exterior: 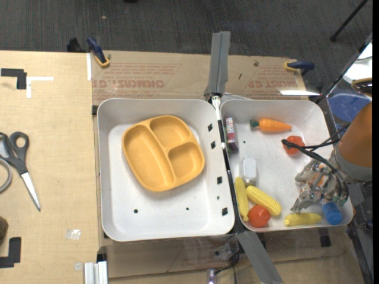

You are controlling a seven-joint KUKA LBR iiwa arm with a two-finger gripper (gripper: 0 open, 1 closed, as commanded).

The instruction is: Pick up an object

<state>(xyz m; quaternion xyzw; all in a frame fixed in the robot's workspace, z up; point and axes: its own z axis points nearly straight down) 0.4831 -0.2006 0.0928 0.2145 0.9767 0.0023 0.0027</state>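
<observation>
The right bin point(320, 114) holds several toys. An orange carrot point(270, 125) and a red piece point(293, 144) lie at the back. A purple marker point(230, 135) rests against the left wall, with a small white block point(249, 169) below it. At the front lie a yellow banana point(241, 197), a corn cob point(263, 200), a red tomato point(259, 216), a yellow piece point(303, 219) and a blue cup point(333, 214). My gripper point(300, 204) is low in the bin's front right, just above the yellow piece and left of the blue cup. Nothing shows in its grip.
The left bin point(112, 218) holds a yellow divided plate point(164, 152). Scissors point(21, 169) lie on the bench at far left. Blue-and-yellow clamps point(98, 52) point(299, 66) hold the cardboard behind the bins. A black cable point(314, 151) runs across the right bin to the arm.
</observation>
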